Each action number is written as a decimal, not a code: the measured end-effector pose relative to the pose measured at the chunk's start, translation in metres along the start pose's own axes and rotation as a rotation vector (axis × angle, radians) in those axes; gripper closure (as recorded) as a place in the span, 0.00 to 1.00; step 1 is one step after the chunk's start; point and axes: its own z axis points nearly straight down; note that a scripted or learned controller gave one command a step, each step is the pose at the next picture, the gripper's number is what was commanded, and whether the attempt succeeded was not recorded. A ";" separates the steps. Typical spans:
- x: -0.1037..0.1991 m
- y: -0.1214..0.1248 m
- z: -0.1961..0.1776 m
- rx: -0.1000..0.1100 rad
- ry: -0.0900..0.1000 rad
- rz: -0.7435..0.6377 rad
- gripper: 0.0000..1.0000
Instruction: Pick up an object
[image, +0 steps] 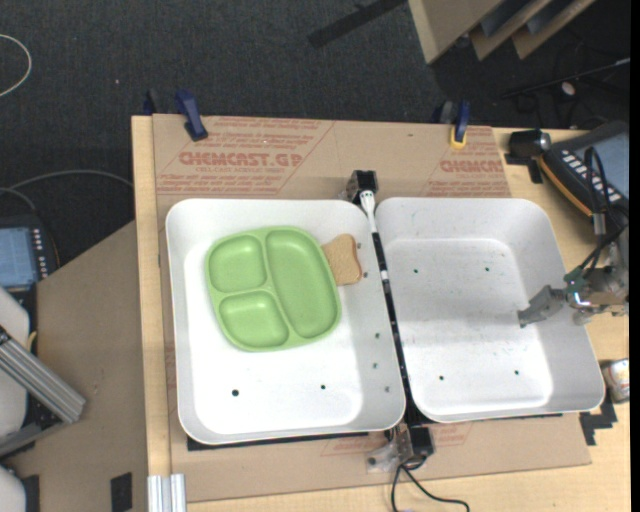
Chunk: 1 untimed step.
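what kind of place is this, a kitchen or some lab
Most likely a robotics lab bench, not a kitchen: two shallow white bins clamped onto a brown cardboard-covered board, loose black cables on dark carpet, and a toy-like green divided plastic plate as a test object.

plate: matt green plastic | bins: glossy white | bench: cardboard

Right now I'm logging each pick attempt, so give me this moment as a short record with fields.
left bin: holds a green divided plate and a tan slice of toast
toast position: against the plate's right edge
right bin: bare white floor
gripper: low over the right bin's right side, nothing seen between its fingers
pick status: not yet done
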 end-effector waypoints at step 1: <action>0.000 0.001 -0.011 -0.003 -0.002 -0.001 1.00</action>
